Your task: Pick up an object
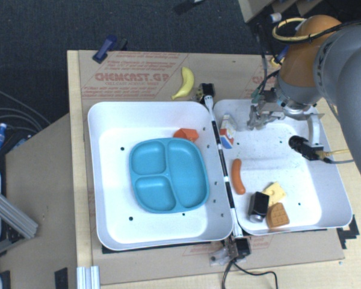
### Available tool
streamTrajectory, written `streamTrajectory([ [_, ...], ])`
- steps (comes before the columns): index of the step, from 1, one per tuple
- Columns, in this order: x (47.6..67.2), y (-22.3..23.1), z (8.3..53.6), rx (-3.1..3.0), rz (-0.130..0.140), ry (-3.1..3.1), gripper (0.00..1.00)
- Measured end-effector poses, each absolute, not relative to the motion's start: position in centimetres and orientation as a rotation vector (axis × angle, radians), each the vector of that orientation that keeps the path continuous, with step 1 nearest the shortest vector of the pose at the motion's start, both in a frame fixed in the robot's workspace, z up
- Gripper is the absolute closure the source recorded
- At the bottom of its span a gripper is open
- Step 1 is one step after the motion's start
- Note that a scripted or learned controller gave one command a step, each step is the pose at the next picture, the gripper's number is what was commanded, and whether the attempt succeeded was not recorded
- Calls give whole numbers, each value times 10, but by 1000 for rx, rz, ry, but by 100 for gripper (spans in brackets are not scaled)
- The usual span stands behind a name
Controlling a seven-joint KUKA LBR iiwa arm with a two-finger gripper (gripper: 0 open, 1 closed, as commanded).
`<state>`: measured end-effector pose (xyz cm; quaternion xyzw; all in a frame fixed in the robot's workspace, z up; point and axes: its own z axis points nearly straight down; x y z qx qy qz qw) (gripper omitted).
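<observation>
Hovering above the far left part of the right bin (301,179): gripper (257,117), reached in from the right; open or closed not to be told from this angle, and nothing seen in its hold.

Lying nearest to it, against the bin's left wall: small red-and-blue packet (227,138). Further toward the near side, well apart from the packet: sausage (238,176), lengthwise along the same wall. Clustered at the near edge: black block (259,205), yellow wedge (275,191) and brown cracker (278,215), touching or almost touching one another.

Resting in the left bin (108,161): blue plate (168,174) with an orange piece (186,135) just beyond its far rim. Outside both bins, on the bench (138,71): banana (184,83).

Judged stage: approach, nothing lifted yet.

For a clean pick:
- Prefer the sausage, since free on all sides but the wall side.
- Close across its narrow width, not along its length.
- Keep clear of the wall during descent.
- Avoid the near cluster, where a neighbour could easily be nudged.
- Treat the packet as risky, being tight against the wall.
</observation>
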<state>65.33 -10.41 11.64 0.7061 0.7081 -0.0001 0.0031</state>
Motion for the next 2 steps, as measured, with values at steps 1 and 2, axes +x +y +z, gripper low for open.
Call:
streamTrajectory([
  [1,653,-104,116,2214,-1,2221,0],
  [2,654,-104,127,2211,1,2220,100],
])
